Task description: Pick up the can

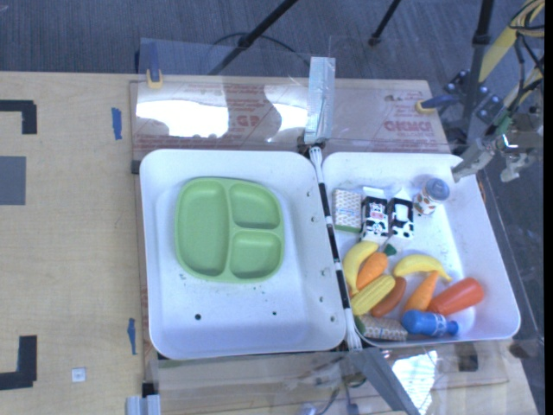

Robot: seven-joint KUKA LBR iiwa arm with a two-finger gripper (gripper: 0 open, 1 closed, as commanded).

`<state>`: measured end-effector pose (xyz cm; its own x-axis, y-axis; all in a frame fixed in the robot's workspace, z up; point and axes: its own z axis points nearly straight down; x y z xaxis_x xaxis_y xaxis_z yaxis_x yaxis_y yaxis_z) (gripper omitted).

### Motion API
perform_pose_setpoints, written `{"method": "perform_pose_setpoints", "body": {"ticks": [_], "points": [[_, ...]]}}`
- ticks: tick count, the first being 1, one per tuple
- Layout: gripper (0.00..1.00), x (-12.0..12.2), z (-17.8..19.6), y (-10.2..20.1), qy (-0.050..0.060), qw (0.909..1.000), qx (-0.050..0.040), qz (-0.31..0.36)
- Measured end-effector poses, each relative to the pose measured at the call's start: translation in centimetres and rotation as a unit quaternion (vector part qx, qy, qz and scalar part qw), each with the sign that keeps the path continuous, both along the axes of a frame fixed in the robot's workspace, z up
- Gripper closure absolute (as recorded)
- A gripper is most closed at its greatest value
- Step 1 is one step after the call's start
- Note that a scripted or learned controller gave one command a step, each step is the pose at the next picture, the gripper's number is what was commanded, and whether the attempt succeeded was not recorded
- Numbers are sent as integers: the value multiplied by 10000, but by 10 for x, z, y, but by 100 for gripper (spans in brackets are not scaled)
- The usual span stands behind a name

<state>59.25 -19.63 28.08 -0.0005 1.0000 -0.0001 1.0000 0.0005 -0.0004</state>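
Pale wooden bench [69,232], spreading far to the left of the pincer [473,158], below the arm [510,137] at the right edge.

Left white bin [164,318], well apart from the pincer, across the divider. Inside it a green divided plate [229,229], lying flat near the bin's middle, far to the pincer's left.

Right white bin [497,258], its far right corner lying just beneath the pincer. Pincer poised above that corner's rim, pinching nothing visible; spread or pressed together, cannot tell at this angle and size.

Can [435,188], blue-grey and round-topped, in the right bin's far right corner, just beside the pincer on its lower left, apart from it. Touching the can or nearly so, a small pale figure [423,203], slightly farther from the pincer.

Further left of the pincer, two cow-patterned cartons [387,217] side by side, then a checkered box [346,207] against the divider.

Well below the pincer, towards the near end of the bin, a jumble of toy food: red-orange pepper [456,296], yellow banana [421,266], orange carrot [373,269], and a blue bottle [429,324] lying on its side at the near wall.
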Motion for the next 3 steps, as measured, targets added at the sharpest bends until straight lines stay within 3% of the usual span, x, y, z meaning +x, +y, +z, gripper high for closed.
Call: {"method": "perform_pose_setpoints", "body": {"ticks": [1,2,3], "points": [[0,24,-142,-9,4,9994,2,355],[0,62,-181,13,-7,9989,-3,459],[100,63,-170,14,-21,9989,-13,468]]}}
